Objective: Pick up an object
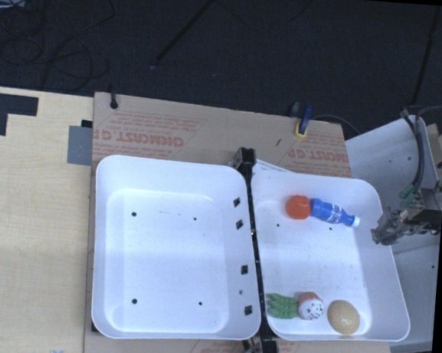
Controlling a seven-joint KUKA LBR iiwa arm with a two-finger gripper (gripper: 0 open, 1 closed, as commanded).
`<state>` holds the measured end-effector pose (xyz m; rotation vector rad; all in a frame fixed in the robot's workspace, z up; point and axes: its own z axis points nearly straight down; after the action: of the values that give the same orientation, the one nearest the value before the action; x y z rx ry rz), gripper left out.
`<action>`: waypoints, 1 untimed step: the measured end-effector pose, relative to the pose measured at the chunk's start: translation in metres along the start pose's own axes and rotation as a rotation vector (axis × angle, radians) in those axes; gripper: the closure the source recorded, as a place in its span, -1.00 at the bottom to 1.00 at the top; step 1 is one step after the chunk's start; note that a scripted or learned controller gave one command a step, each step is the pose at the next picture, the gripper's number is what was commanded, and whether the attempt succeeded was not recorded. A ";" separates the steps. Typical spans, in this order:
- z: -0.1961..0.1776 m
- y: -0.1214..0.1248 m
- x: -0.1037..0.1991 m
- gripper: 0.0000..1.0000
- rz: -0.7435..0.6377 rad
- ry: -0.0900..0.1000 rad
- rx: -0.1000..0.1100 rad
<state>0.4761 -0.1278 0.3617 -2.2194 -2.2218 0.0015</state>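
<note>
Barely started: grey two-finger gripper (386, 229) is hanging just outside right bin's (386, 271) right rim, carrying nothing; finger state can't tell. Candidates are lying untouched: blue plastic bottle (331, 213) w/ orange ball (297, 207) near far edge. Grasp + lift remaining.

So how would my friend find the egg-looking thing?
Look in the right-hand white bin, down at its near right corner. Three small things sit in a row there: a green leafy toy, a white ball with red spots, then the smooth tan egg-shaped object. It is the plain, rightmost one.
</note>
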 end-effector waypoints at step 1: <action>0.035 -0.001 -0.054 1.00 0.006 0.000 0.005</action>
<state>0.4748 -0.1814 0.3268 -2.2238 -2.2129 0.0068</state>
